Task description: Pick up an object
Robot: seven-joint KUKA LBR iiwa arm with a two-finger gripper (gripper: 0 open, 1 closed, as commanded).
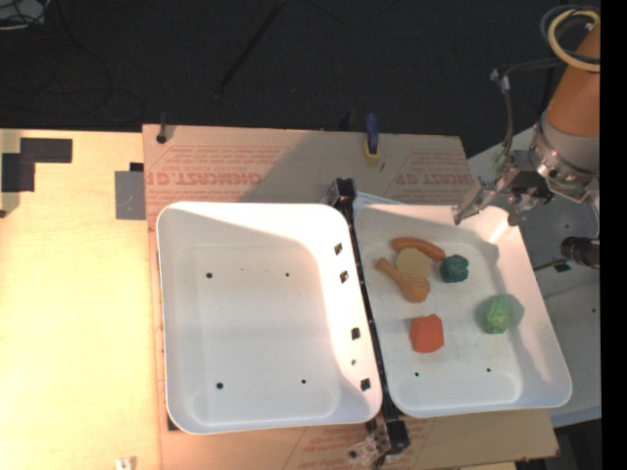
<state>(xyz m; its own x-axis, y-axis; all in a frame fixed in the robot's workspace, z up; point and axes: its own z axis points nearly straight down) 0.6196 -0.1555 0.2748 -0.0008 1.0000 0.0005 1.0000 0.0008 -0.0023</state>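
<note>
Nothing lifted yet: the two-finger metal gripper [487, 207] hangs open and empty over the right white bin [534, 385], 5 objects waiting.

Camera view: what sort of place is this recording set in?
Probably a robotics lab grasping bench: two white bins, the left bin and the right bin holding toy-like objects, sit on cardboard, with loose cables behind and the arm's claw hanging over the right bin's far corner.
</note>
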